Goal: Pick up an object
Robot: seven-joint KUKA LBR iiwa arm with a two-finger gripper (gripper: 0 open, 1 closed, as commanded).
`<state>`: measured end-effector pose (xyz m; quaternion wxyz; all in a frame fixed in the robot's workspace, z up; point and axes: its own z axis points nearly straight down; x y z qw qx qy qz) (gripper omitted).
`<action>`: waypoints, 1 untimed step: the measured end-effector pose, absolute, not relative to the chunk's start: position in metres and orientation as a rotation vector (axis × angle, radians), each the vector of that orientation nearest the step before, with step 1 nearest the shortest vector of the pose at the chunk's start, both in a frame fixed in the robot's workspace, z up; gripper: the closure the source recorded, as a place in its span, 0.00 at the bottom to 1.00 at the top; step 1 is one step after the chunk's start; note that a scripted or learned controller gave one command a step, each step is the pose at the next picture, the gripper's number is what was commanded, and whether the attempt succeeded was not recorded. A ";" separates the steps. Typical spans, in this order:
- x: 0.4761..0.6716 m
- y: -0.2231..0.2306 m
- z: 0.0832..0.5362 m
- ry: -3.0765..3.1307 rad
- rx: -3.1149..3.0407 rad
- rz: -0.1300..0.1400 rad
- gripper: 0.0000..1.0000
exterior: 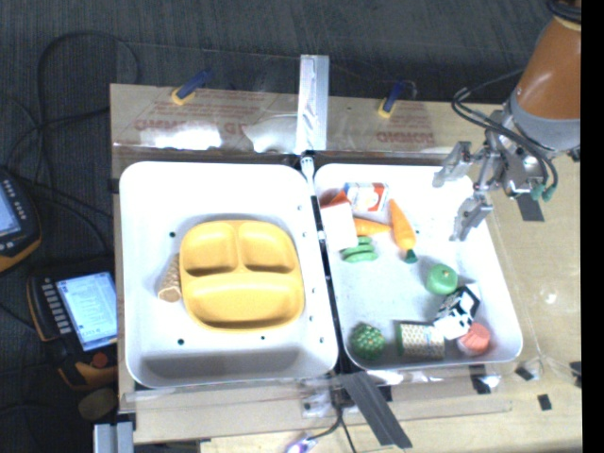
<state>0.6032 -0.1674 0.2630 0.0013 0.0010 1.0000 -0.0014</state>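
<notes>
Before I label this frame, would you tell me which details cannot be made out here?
- Tool: too small and blurred in the camera view to judge its opening.
- Ice-cream cone: partly hidden behind the yellow tray.
- Black-and-white item: too blurred to identify, overlapping the pink piece.
- Arm: cut off by the top edge.

You've got open white floor in the middle of the right bin. Toys crowd its edges though: orange carrot and green apple upper right, green bumpy ball and ridged grey block along the near wall. The yellow divided tray fills the left bin.
</notes>
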 end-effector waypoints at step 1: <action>0.626 -0.166 0.100 3.127 -0.281 -0.003 0.00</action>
